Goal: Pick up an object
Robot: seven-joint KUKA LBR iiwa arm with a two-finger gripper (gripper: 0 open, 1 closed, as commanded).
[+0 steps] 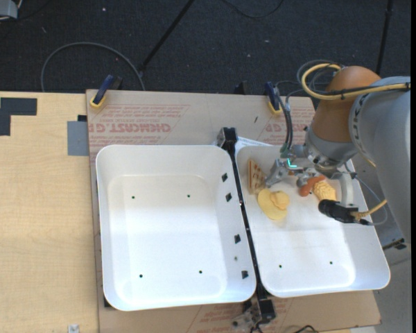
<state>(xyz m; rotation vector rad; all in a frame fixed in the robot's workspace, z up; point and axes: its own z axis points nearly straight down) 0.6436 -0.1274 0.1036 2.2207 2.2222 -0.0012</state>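
Gripper [279, 177] sits low at the right bin's [333, 283] far end. I can't tell its opening or hold. Yellow toy [273, 205], brown waffle-like piece [255, 177] and orange piece [317, 186] crowd it there.

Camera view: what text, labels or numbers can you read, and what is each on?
"CHEMCAST GP": red print, upside down, on the cardboard sheet behind the left bin.
Further red print on the cardboard beyond the right bin and at the near edge: cut off, unreadable.
Bins: no text seen.
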